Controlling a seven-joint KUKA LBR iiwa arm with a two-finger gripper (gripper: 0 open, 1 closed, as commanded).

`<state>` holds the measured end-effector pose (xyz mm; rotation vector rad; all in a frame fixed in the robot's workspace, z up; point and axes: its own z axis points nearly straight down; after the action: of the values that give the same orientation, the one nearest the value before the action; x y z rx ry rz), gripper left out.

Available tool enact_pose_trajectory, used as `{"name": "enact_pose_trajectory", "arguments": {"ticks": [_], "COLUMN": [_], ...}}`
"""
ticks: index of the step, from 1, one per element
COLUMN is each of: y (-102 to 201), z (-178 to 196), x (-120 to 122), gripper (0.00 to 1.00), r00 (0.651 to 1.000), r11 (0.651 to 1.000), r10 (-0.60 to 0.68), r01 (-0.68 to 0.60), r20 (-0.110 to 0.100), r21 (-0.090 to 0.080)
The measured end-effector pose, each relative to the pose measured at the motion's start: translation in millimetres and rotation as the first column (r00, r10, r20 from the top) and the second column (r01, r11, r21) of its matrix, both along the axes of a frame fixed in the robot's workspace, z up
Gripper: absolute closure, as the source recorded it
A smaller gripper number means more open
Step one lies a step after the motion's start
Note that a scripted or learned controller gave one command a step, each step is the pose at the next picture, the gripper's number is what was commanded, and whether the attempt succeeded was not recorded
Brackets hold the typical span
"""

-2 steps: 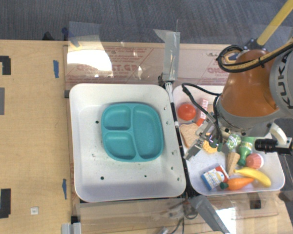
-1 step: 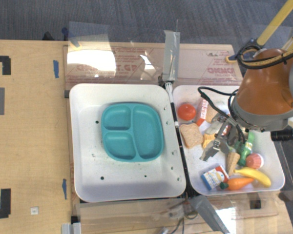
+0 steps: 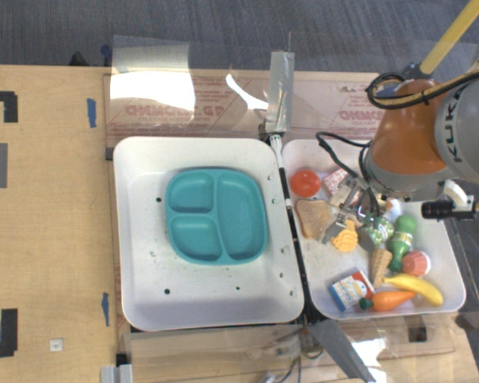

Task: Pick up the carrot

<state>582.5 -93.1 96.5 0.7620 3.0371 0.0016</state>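
The carrot [image 3: 389,300], orange with a small green top at its left end, lies along the front edge of the right bin [image 3: 451,255]. It sits just below a yellow banana [image 3: 416,287] and beside a small carton [image 3: 350,290]. My gripper [image 3: 343,222] hangs over the middle of the right bin, well behind and left of the carrot, above a bread slice [image 3: 311,216] and a yellow toy [image 3: 346,238]. It looks open, and I see nothing between its fingers.
The right bin also holds a red tomato [image 3: 306,183], a pink packet [image 3: 334,182], green vegetables [image 3: 391,234], a cone [image 3: 380,266] and a pink fruit [image 3: 416,262]. The left bin [image 3: 136,238] holds a teal divided plate [image 3: 217,215]. A divider wall [image 3: 290,230] separates the bins.
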Motion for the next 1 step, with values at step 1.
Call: {"name": "enact_pose_trajectory", "arguments": {"ticks": [1], "y": [-0.8], "z": [-6.5], "x": [-47.4], "gripper": [0.0], "r00": [0.997], "r11": [0.997], "r10": [-0.077], "r01": [0.077], "r20": [0.003], "r21": [0.002]}}
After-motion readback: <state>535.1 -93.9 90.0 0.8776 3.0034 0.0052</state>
